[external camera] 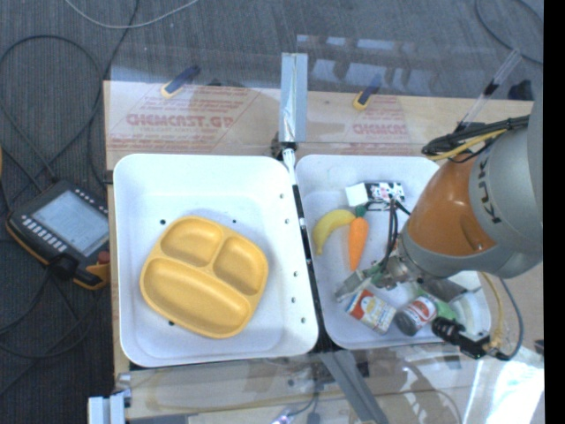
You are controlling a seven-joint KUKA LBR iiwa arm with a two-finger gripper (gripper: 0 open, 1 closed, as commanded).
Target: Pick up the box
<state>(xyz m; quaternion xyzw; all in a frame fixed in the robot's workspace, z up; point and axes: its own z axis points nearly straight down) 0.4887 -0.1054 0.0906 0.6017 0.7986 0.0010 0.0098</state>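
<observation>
The arm (477, 210) hides much of the right bin (327, 325) and runs off the right edge.

Bright, even overhead light, slightly soft focus overall. White bins (132, 263) near blown out, little surface detail. Soft short shadow under the yellow tray (205, 276). Glare streaks on the clear panel (388, 60) up top. Dark floor (53, 78) underexposed. Arm (481, 210) mildly blurred at the edges.

The right white plastic bin (311, 203) is crowded: a yellow banana (328, 227) and orange carrot (356, 241) lie near its left wall, and a small printed box (371, 311) and can (417, 314) near its front edge. The left white bin (132, 184) has bare floor around a yellow compartment plate (204, 276).
</observation>
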